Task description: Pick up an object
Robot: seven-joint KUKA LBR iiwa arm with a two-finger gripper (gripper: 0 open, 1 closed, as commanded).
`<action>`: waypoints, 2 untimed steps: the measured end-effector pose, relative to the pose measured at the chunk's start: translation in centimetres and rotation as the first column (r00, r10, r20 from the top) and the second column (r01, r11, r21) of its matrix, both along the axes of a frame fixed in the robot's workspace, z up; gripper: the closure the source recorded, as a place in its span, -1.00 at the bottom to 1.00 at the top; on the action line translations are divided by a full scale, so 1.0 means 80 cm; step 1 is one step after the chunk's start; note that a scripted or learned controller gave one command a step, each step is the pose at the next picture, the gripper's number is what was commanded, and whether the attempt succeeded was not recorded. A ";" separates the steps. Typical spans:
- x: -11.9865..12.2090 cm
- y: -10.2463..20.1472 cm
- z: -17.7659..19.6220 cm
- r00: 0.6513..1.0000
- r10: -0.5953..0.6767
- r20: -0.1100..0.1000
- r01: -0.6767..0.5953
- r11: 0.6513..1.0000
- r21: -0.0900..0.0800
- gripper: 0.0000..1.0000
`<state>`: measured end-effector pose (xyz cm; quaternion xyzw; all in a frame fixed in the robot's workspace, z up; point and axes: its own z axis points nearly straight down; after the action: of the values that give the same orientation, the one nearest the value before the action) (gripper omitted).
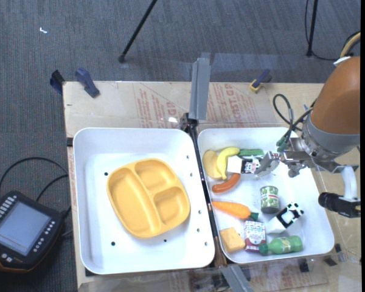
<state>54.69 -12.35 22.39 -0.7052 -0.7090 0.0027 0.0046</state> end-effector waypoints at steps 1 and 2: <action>-0.043 -0.040 -0.176 0.996 -0.085 0.003 0.085 0.996 0.000 -1.00; -0.044 -0.051 -0.176 0.993 -0.114 0.002 0.114 0.993 0.000 -1.00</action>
<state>51.15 -16.41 8.30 -0.7446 -0.6675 0.0018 0.0042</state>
